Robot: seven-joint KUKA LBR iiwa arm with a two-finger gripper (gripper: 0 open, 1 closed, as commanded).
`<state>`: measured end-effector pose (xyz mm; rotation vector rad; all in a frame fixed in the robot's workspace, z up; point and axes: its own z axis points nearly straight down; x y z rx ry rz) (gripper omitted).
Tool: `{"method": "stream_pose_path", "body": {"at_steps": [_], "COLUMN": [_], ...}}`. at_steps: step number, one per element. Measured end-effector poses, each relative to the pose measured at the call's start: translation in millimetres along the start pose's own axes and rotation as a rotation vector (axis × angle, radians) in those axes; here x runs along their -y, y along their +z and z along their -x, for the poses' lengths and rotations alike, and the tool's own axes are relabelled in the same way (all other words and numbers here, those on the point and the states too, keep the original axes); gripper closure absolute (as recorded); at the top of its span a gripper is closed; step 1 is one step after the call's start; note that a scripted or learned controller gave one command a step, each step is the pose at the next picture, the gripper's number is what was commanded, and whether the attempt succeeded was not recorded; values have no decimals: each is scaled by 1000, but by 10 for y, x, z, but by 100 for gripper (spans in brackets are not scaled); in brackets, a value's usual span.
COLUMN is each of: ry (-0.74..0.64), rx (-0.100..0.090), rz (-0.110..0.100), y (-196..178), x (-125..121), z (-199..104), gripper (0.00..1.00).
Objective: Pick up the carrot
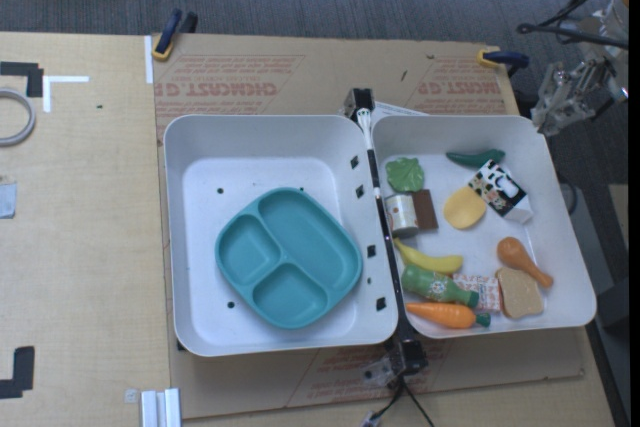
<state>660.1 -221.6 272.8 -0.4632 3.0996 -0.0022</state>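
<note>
Orange carrot: front rim of right bin, beside green bottle, well apart from end effector parked beyond far right corner, finger state indiscernible. Step: approach pending. Next: travel forward, descend, align across carrot.

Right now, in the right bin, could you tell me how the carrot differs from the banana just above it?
The carrot is orange with a green tip at its right end; the banana is plain yellow. The carrot is straight and tapers leftward; the banana curves. The carrot lies by the right bin's near wall, with a green bottle between it and the banana. Both lie flat, roughly left to right, close to the divider.
</note>
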Motion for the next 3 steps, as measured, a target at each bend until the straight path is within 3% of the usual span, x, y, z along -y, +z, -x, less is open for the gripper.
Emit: {"method": "stream_pose_path", "body": {"at_steps": [1, 2, 3], "ry": [-168, -502, -800], "rx": [-2, 0, -1], "rz": [1, 2, 4], "y": [90, 44, 253], "x": [-2, -2, -5], "z": [-2, -1, -4], "gripper": [100, 100, 100]}}
